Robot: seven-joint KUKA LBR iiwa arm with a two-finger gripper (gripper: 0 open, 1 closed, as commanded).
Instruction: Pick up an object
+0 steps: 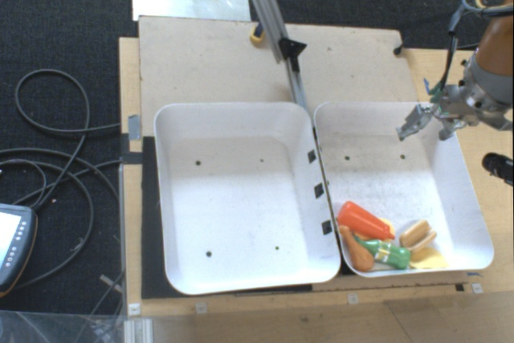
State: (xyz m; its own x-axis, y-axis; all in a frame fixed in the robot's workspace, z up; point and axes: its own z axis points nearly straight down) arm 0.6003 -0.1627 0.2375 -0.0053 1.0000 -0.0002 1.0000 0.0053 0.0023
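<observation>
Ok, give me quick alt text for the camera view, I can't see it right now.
The gripper hangs above the right bin's far right part with nothing between its fingers. A pile of toy food sits in that bin's near corner. The left bin lies beside it.

Plastic, board and bare metal under me

My two white bins (241, 120) look like smooth, faintly glossy plastic; the bench (201, 60) is matt, pale board; the orange carrot (365, 219) and green piece (385, 251) read as shiny plastic toys; my gripper (428, 123) is dull grey metal.
</observation>
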